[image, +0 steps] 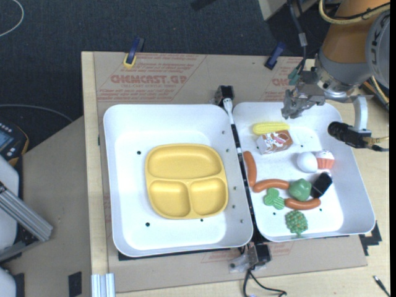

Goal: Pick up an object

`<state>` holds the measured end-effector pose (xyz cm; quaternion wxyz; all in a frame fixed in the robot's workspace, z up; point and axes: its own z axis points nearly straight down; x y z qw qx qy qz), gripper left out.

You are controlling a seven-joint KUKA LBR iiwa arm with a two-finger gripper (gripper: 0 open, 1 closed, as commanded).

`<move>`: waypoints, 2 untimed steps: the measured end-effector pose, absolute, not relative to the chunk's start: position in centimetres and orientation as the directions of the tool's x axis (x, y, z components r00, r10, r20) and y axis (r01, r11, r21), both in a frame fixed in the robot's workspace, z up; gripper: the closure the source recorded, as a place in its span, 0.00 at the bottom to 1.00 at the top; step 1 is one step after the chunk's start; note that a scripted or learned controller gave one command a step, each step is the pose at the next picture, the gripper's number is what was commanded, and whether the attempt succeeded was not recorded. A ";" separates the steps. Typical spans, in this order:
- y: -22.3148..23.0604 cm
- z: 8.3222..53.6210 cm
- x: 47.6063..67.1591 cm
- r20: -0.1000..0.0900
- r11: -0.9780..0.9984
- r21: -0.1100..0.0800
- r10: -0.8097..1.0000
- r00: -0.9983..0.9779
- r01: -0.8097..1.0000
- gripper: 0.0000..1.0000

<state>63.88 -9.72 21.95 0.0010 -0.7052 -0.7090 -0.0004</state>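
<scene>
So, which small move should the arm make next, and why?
Probably a short move down and toward the yellow corn. The gripper hovers over the far edge of the right bin with nothing visibly held, and the corn is the item lying closest to it, with some bare floor around. The other toys crowd together further toward the near side.

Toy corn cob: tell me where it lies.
The toy corn cob lies near the back of the right bin, just above the small snack packet and below-left of the gripper.
</scene>
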 end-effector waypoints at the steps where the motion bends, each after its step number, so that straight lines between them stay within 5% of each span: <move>1: -4.4 21.2 63.4 0.002 0.005 -0.002 1.000 -0.005 1.000 1.00; 2: 2.1 21.7 63.6 0.003 0.007 0.001 1.000 -0.007 1.000 1.00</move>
